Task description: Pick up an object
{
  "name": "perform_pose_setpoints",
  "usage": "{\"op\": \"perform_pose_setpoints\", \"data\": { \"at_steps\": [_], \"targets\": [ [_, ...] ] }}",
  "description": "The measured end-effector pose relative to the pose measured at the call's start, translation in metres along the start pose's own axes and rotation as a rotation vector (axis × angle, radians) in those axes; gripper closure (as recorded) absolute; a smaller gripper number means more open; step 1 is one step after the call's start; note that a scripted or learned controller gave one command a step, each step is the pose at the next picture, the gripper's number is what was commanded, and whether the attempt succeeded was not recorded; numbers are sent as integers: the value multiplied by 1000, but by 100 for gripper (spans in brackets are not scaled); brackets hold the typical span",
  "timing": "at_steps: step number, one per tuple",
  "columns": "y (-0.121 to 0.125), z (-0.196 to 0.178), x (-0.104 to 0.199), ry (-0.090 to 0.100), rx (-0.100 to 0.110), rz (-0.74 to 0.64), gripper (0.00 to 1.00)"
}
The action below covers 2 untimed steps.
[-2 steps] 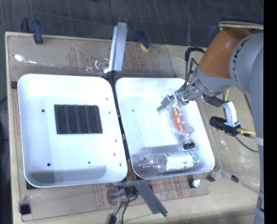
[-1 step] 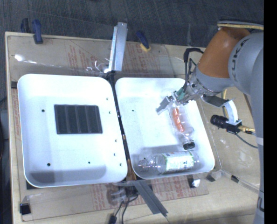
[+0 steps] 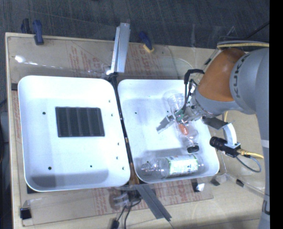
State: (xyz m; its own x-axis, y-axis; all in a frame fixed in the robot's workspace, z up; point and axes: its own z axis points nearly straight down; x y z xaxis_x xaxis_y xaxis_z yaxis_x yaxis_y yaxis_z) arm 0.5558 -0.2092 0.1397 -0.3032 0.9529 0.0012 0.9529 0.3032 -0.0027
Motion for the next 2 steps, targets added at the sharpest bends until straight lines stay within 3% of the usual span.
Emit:
{"op": "perform_pose_setpoints", "data": {
  "at_steps": [1,2],
  "targets": [
    [6,-25,-3,0,-1,-40,0],
    [17,-15,-6,-3,-3,-101,0]
  ]
}}
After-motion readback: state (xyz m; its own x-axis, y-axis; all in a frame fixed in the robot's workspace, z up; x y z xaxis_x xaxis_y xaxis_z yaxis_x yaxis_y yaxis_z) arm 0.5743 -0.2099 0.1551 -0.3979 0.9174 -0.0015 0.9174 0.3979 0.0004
